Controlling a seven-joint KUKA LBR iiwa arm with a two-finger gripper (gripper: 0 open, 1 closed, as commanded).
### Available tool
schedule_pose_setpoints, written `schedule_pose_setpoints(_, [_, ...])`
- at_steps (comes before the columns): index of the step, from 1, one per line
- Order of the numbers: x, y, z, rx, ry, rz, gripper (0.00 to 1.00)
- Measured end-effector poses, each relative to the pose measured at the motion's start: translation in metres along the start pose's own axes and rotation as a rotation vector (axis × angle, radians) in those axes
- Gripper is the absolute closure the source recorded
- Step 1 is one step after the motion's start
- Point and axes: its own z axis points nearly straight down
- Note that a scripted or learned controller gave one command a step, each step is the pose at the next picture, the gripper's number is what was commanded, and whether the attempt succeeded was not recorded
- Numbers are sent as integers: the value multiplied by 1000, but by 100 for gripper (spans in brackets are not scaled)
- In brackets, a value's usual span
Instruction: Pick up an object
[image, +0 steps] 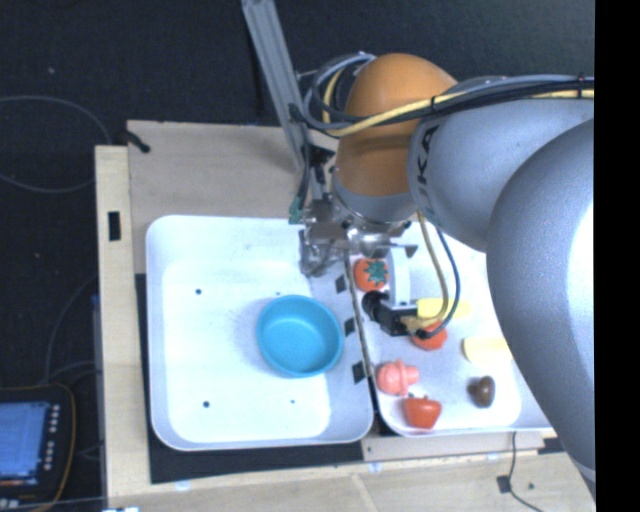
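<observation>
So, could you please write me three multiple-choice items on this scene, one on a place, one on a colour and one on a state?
1. Where does the bowl lie?
A. In the left bin
B. In the right bin
C. On the bare bench outside the bins

2. What colour is the bowl?
A. Red
B. Blue
C. Yellow

3. How does the bowl stand?
A. Tipped on its side
B. Upside down
C. Upright, open side up

Answers:
1. A, since it rests on the white floor of the left bin, near the wall it shares with the right bin.
2. B, since its rim and its inside are both light blue.
3. C, since the camera looks down into its hollow, with the rim showing all round.
</observation>
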Motion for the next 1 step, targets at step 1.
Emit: schedule_pose_setpoints(1, [-2, 0, -1, -1, 1, 4, 0])
